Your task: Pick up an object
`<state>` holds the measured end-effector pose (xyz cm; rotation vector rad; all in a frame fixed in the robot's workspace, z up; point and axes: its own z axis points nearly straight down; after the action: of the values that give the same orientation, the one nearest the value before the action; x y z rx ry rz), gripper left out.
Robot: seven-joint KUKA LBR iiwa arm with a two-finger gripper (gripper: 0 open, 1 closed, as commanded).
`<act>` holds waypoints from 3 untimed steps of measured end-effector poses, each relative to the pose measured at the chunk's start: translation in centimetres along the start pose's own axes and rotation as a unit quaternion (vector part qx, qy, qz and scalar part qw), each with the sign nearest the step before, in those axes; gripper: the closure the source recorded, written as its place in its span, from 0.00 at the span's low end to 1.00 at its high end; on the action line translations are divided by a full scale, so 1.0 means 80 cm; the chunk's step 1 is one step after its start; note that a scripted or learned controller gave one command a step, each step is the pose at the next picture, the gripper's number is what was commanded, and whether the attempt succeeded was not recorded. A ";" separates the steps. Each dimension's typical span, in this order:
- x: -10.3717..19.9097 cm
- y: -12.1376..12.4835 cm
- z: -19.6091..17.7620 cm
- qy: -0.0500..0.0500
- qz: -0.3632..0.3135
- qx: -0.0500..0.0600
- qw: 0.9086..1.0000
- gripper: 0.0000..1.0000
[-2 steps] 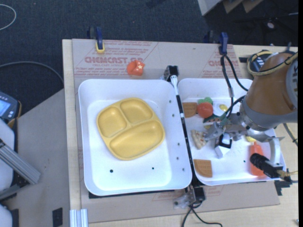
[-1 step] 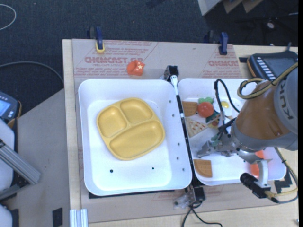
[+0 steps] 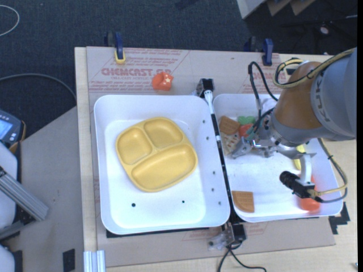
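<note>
Toast-like brown pieces [image 3: 229, 126] at the right bin's [image 3: 266, 208] upper-left corner lie just left of the jaws [image 3: 241, 148], which seem to hover low beside them, their spread impossible to tell here.

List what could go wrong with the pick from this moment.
1. The gripper sits low among crowded items at the right bin's far left: a brown waffle-like piece, green piece and red piece. It may nudge rather than lift one.
2. It works close to the bin's left wall, so a collision seems possible.
</note>
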<state>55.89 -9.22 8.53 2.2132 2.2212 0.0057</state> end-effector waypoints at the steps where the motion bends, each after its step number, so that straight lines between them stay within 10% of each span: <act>1: -0.001 -0.003 -0.012 0.000 0.002 0.001 1.000 1.00; 2: 0.086 -0.084 -0.131 0.003 -0.001 0.002 1.000 1.00; 3: 0.189 -0.096 -0.264 0.003 -0.004 -0.003 1.000 1.00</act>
<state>48.02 5.90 29.58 2.2044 2.2298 0.0177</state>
